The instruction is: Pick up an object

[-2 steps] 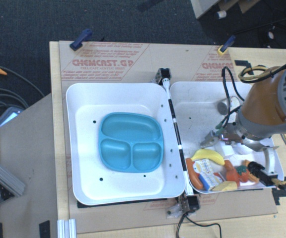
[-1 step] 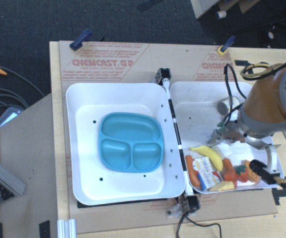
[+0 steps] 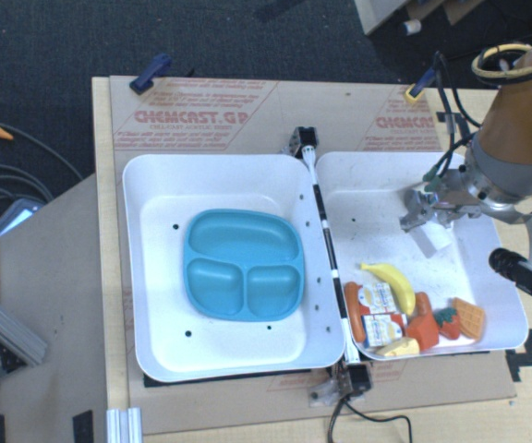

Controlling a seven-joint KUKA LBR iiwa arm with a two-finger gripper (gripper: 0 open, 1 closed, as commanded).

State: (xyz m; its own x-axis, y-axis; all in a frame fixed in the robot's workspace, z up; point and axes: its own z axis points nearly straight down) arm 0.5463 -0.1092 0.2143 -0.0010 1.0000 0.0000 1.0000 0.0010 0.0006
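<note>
Camera view: my pincer [image 3: 429,221] hangs over the upper middle of the right bin [image 3: 368,178], wrist above it toward the right edge, orange band showing. Can't tell the pincer's state, the tip is a blur of grey metal against white plastic. Nothing visibly in it.

All pickable stuff sits below my pincer, bunched along the near edge of the right bin. Banana [image 3: 391,281] is the closest, just below and slightly left, lying at a slant. Under it, the small food packets [image 3: 377,310] with red and white print, stacked close together. Left of those, against the bin's inner wall, a long red-orange piece [image 3: 353,312], probably a hot dog, hard to be sure at this resolution. Below the packets, a yellow bit [image 3: 400,346] at the bin's lip. Below and a bit right of me: carrot-like orange item [image 3: 424,323] with a green top [image 3: 446,318], and the tan waffle-looking piece [image 3: 468,317] farthest right. These touch or nearly touch each other; none touches my pincer.

Far to my left, the left bin [image 3: 151,247] holds a blue divided plate [image 3: 244,264], three compartments, flat in the middle.

Between the bins runs the hinge strip [image 3: 321,215], left of my pincer. Cardboard sheet [image 3: 201,113] under both bins, blue clamp [image 3: 150,73] at its far left corner.
</note>
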